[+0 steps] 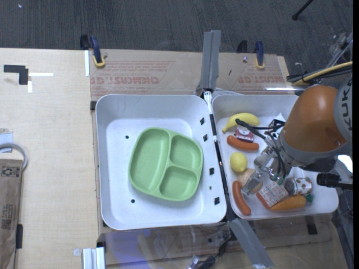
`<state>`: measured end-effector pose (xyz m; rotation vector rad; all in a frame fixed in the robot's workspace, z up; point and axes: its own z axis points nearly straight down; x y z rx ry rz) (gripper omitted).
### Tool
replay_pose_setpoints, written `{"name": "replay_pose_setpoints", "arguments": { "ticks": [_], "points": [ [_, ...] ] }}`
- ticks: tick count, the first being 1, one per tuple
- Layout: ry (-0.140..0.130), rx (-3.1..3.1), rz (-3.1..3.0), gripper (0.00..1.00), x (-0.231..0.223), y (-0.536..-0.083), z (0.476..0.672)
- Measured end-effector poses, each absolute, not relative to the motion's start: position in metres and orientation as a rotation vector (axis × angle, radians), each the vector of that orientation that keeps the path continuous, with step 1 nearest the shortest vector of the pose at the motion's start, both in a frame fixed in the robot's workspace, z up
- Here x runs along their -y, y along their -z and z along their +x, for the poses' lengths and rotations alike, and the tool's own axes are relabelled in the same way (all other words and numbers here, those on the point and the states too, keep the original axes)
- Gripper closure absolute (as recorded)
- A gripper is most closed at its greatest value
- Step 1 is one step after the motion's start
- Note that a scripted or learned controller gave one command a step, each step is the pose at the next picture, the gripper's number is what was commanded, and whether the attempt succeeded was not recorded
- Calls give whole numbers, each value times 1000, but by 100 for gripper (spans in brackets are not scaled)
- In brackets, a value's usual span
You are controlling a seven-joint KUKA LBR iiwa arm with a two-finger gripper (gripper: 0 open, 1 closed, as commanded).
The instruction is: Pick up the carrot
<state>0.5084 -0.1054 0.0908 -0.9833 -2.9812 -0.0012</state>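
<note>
You see the carrot [289, 203] lying flat near the front edge of the right bin [328, 209], just to the right of the gripper [259, 179] and a little nearer to you. If the claw is open or closed, I cannot tell. Close by lie a lemon [238, 161], a banana [242, 120] and two sausages [242, 143]. The left bin [112, 150] holds a green divided plate [166, 164]. Both bins stand on a light wooden bench [45, 150], with dark carpet [140, 10] behind.

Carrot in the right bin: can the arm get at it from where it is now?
Probably yes. The carrot lies at the bin's near edge with its top uncovered, just beside the pincer. A small packet and a can crowd its far side, so the grasp may be tight.
</note>
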Motion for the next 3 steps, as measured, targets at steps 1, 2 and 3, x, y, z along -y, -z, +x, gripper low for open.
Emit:
{"name": "replay_pose_setpoints", "arguments": {
  "ticks": [1, 2, 3],
  "points": [
    [2, 3120, -386, 0, 122, -92, 588],
    [5, 3123, -395, 100, 122, -101, 589],
    [1, 3057, -736, 100, 85, -191, 554]
  ]
}}
